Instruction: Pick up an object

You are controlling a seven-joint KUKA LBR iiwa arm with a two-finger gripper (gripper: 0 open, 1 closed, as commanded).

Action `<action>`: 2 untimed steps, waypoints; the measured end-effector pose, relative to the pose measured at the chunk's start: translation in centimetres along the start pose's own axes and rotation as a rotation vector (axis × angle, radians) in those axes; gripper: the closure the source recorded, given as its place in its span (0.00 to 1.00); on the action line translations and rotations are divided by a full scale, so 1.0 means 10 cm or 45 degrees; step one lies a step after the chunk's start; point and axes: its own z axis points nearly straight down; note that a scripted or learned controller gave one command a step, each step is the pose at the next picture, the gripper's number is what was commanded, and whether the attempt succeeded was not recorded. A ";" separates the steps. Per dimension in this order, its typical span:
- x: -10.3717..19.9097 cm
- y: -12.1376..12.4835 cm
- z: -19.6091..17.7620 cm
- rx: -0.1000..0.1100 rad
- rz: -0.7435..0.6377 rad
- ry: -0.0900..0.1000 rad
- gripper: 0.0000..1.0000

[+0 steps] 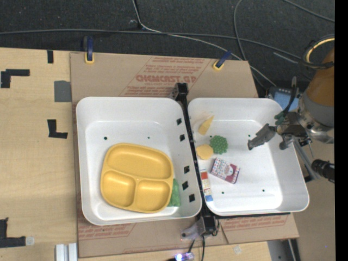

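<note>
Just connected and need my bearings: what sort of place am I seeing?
Probably a robotics lab grasping bench: two white bins side by side on clamped cardboard, small toy-like items such as a yellow divided tray, loose cables overhead.

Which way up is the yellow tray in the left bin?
Right side up: the yellow tray shows its three compartments open to the camera, lying flat in the left bin.

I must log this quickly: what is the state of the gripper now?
Gripper: open, holding nothing, above the right bin.

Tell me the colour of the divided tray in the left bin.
Yellow. The divided tray lies in the left bin, seen best in the camera view.
</note>
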 end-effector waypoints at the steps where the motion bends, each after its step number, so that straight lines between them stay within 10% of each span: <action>1: 0.00 0.02 -0.06 -0.014 -0.005 -0.003 0.00; 2: 0.05 0.04 0.38 -0.009 -0.005 -0.003 0.00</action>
